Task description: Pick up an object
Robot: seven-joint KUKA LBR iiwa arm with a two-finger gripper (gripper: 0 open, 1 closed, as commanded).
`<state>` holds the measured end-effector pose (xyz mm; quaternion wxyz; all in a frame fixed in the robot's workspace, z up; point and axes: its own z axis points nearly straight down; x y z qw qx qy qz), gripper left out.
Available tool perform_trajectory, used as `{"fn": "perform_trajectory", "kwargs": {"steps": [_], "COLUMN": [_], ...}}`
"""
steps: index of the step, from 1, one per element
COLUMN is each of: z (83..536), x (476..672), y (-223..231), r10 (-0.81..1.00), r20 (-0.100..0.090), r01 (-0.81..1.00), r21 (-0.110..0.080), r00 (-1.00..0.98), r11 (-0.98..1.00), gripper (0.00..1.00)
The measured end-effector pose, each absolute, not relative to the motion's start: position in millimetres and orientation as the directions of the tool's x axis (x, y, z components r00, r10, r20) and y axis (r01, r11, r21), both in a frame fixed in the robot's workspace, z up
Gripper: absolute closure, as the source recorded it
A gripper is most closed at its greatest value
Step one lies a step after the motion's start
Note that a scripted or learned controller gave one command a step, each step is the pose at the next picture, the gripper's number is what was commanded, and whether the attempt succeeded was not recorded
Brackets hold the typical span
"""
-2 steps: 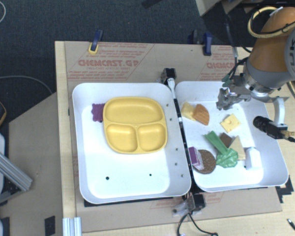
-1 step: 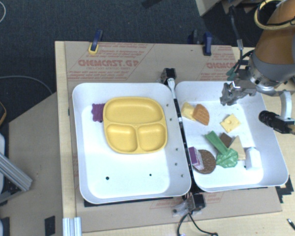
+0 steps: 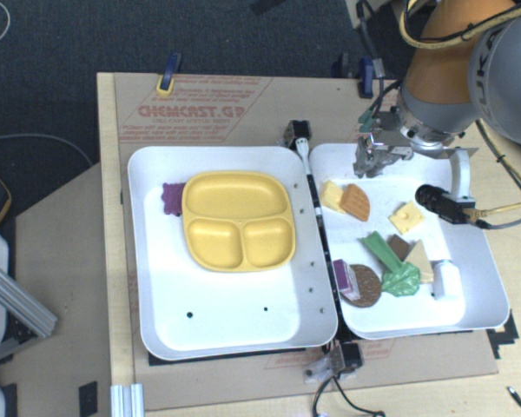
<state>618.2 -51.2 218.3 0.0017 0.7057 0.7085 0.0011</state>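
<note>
Gripper [image 3: 371, 165] over right white bin [image 3: 486, 289], finger state unclear; yellow three-compartment plastic tray [image 3: 239, 220] in left white bin [image 3: 156, 259]; cardboard [image 3: 122, 111] reads "CHEMCAST GP"

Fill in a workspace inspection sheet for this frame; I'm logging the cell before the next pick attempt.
Surface: bench board bearing left bin and right bin.
Job's things: yellow tray and purple piece in left bin; orange wedge, yellow cube, green piece, brown disc in right bin.
Clutter: nothing seen.
Grippers: gripper over right bin's far edge; grip unclear.
Cables: yellow cable.
Surroundings: dark floor.
</note>
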Motion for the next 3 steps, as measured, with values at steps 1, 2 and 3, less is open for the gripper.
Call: {"fn": "perform_trajectory", "kwargs": {"steps": [1,2,3], "z": [230.1,218.2,228.9], "x": [632.9,639.6,654.6], "y": [-3.3,54.3,81.6], "r10": [1.0,1.0,1.0], "r20": [0.0,0.0,0.0], "r01": [1.0,1.0,1.0], "r21": [0.003,0.003,0.003], "r00": [-0.002,-0.004,-0.001], "r11": [0.002,0.004,0.001], "gripper": [1.0,1.0,1.0]}}
